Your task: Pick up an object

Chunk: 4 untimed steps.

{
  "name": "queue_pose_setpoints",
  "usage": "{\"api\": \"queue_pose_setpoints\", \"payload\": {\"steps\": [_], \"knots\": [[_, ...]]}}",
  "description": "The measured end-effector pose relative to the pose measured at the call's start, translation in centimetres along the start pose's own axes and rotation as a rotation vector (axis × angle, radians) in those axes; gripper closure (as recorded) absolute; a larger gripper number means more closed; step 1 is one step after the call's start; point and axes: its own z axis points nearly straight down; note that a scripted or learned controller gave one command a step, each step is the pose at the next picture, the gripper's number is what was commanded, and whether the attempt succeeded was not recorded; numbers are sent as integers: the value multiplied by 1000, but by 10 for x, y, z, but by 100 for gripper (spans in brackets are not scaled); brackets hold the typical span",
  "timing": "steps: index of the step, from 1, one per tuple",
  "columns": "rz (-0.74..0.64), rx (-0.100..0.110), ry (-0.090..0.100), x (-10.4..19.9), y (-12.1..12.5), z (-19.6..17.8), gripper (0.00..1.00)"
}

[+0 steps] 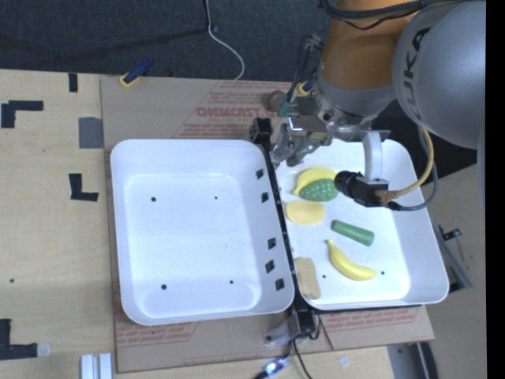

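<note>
The tool (293,150) is seen at the far left corner of the right bin (418,290), just beside a yellow piece (314,177) and green knobbly fruit (317,189), though its state cannot be told, being seemingly hidden by the wrist.

From my station the scene reads evenly lit from above, bright on the 2 white bins: the left bin (189,235) nearly washes out, with soft grey shading along its inner walls. The right bin (398,279) carries faint shadows beside the banana (349,262) and the green cylinder (352,232). The arm (379,46) throws a darker patch over the top of that bin, so the jaws sit in murk. A dull sheen shows on the arm's grey shell. The background cloth (102,18) is dim. Overall the picture is slightly soft and grainy, with small details smeared.
</note>
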Motion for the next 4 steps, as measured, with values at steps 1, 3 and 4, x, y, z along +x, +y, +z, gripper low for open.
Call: {"api": "queue_pose_setpoints", "payload": {"steps": [1,3,4], "knots": [[1,-14,0,54,31,-82,100],[4,4,-5,190,-53,72,100],[5,0,-2,189,-98,46,100]]}}
